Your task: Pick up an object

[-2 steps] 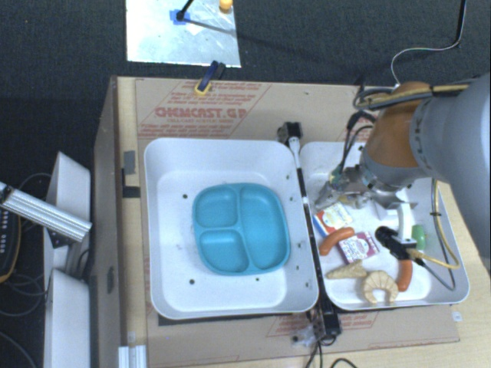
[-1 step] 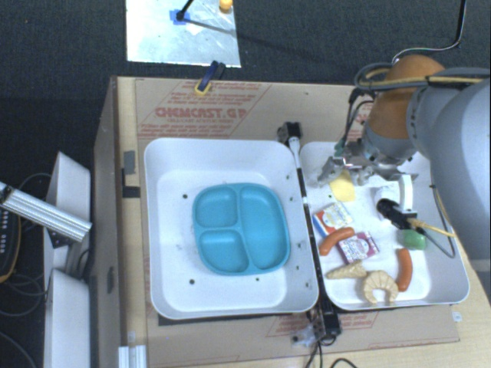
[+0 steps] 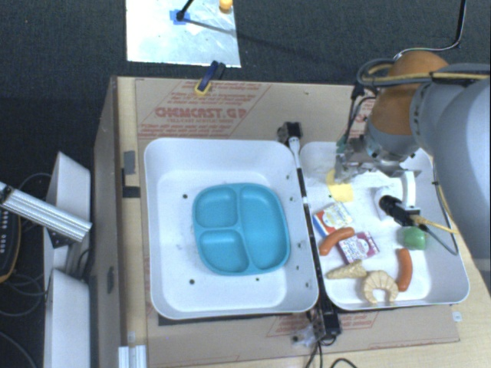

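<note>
Aim matters most here. My gripper (image 3: 349,165) hangs low over the back corner of the right bin (image 3: 441,282), close to the wall shared with the other bin, and whether it is spread or closed I cannot tell from above. The yellow block (image 3: 341,193) lies just beside it, toward the camera, apart from the red sausage (image 3: 336,240). I judge I should centre over the block, square to its flat sides, and descend straight, without scraping the wall.

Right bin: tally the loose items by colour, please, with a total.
Yellow: 1, block
Orange-red: 2, sausage, stick
Green: 1, ball
Tan: 2, croissant, wedge
White: 1, packet
Maroon: 1, pouch
Total: 8
</note>
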`<state>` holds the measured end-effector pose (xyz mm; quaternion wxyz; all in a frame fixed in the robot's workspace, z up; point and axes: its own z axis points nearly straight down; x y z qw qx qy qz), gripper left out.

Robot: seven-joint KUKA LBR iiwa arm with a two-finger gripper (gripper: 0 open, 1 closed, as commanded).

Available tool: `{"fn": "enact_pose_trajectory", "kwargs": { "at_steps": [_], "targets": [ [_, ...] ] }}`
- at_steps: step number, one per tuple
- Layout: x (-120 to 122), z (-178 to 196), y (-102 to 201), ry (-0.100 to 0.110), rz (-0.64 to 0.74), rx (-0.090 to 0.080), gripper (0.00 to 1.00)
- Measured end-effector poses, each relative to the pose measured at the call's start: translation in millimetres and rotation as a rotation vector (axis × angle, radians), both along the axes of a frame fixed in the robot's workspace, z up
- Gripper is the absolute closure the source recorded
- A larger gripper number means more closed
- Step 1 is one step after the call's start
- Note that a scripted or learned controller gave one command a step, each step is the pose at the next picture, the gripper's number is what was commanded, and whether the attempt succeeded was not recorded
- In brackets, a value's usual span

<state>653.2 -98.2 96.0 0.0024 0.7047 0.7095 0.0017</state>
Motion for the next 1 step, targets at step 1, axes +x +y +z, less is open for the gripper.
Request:
{"fn": "enact_pose_trajectory", "kwargs": {
  "at_steps": [1],
  "targets": [
    [-0.1,-0.1,0.0,0.0,0.001,0.0,0.0]
  ]
}}
